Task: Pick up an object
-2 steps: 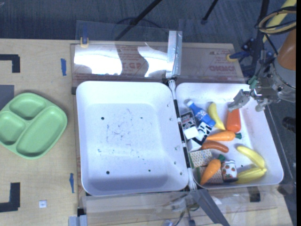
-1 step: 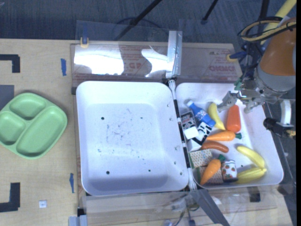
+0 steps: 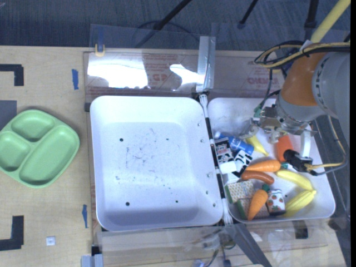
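Note:
The right bin (image 3: 325,204) holds a pile of toy food. An orange carrot (image 3: 260,169) lies across the middle, and a second carrot (image 3: 257,202) stands near the front. Two yellow bananas (image 3: 295,178) (image 3: 301,199) lie to the right. A blue packet (image 3: 241,145), a black-and-white box (image 3: 225,152) and a tan cracker (image 3: 239,190) sit on the left side. My gripper (image 3: 286,135) hangs low over the bin's back right part, right above a red-orange item (image 3: 283,146). The wrist hides what is under it.
The left bin (image 3: 111,121) is bare white. A green divided plate (image 3: 36,146) rests on the bench at far left. Clear plastic sheeting (image 3: 144,71) stands behind the bins. Cables (image 3: 281,53) loop over the arm at the back right.

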Robot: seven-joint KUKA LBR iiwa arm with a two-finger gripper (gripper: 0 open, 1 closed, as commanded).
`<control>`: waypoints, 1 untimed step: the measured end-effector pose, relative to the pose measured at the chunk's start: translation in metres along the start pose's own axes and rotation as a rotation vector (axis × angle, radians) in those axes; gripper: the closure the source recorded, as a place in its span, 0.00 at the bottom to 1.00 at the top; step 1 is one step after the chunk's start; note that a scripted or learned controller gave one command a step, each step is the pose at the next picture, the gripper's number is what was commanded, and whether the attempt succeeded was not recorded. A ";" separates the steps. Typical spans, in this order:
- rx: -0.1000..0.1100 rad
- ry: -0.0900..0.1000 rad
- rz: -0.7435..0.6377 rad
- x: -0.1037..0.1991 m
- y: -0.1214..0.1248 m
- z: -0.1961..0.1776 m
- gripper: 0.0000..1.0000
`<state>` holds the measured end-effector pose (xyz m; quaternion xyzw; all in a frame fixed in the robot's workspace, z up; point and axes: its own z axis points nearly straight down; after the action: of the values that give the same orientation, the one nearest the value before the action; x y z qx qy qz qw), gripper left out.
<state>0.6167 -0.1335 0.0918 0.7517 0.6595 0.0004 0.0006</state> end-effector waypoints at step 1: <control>-0.002 0.001 0.003 -0.001 0.001 -0.010 1.00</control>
<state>0.6171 -0.1347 0.1020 0.7526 0.6585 0.0013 0.0012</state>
